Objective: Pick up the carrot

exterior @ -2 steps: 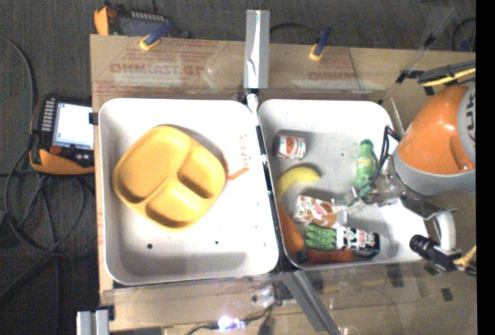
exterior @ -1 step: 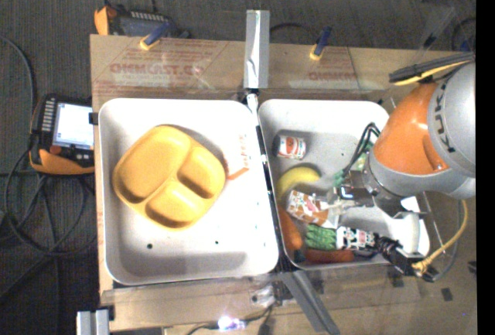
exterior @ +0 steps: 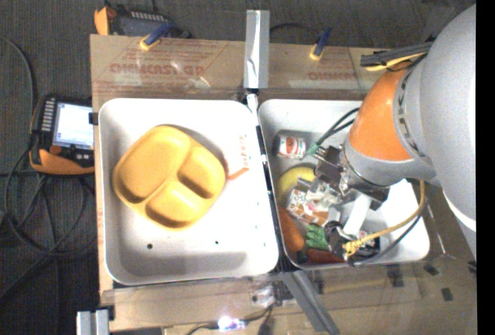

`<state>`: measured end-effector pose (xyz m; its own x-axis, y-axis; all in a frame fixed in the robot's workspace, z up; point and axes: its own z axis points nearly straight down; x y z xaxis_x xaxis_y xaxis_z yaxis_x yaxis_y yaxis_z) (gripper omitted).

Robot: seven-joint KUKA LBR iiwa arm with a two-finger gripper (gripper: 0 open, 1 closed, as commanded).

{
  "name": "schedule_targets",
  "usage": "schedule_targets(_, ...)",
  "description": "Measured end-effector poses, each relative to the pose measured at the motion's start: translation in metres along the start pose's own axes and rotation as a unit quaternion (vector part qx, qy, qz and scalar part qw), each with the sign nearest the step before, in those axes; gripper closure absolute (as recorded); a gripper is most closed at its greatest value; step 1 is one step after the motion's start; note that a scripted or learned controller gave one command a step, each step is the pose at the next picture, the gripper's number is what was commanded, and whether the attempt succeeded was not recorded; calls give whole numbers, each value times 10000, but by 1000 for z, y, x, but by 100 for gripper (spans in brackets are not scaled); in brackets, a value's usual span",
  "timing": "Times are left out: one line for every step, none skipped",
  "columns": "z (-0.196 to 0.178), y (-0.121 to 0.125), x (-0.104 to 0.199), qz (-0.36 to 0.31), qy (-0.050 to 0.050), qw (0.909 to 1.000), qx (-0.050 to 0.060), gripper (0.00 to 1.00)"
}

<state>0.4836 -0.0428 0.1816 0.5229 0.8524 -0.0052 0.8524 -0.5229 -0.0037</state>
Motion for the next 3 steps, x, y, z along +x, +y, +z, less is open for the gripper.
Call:
schedule_targets(0, -28, 45, 1941, -10, 9810, -4, 100)
schedule_targets(-8, -38, 61, 3015, -13, 9535, -4, 100)
schedule_targets(-18, -58, 93, 3297, -16, 9441, -4, 100)
